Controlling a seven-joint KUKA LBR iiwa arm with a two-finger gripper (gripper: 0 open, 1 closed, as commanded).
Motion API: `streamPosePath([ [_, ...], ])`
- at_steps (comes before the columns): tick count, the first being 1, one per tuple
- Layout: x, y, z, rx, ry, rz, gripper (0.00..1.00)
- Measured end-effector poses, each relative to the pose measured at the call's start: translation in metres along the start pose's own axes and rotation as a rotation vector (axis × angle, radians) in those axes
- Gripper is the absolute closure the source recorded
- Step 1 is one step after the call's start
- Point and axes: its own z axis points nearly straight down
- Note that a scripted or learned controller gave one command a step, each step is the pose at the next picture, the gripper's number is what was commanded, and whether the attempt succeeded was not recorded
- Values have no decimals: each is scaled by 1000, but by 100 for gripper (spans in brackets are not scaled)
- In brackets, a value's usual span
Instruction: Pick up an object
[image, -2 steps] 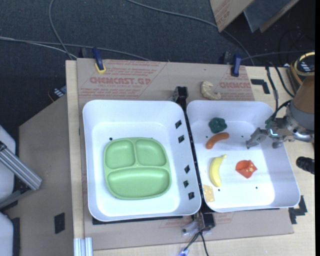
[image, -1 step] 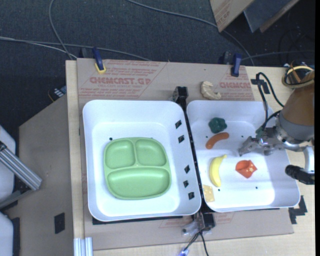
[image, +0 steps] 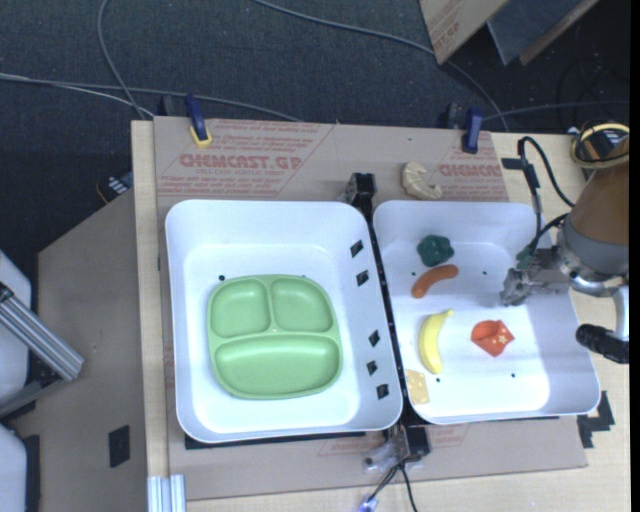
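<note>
Red print reading "CHEMCAST GP" runs across the brown bench (image: 250, 160) above the bins, while the gripper (image: 516, 287) hangs over the right bin (image: 560, 395), its state impossible to tell, near a red object (image: 491, 337), banana (image: 432, 340) and sausage (image: 434, 280).

The worktop (image: 300, 140) is a pale wood-coloured board with red printed lettering along its far edge, well left of the pincer (image: 512, 290). Two blue clamps (image: 199, 125) grip that far edge. The floor (image: 250, 60) beyond is dark carpet, crossed by loose grey cables (image: 120, 70). A cardboard piece (image: 465, 25) lies on the floor, far above the pincer. An aluminium extrusion bar (image: 35, 330) shows at the far left edge. Lighting is even.
</note>
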Motion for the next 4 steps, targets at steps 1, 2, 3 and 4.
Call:
streamPosePath([
  [1,-7,-4,-61,-6,-4,1,100],
  [2,-8,-2,-116,-7,-4,-1,100],
  [3,-8,-1,-146,-4,-2,-1,100],
  [4,55,1,-149,2,2,-6,100],
])
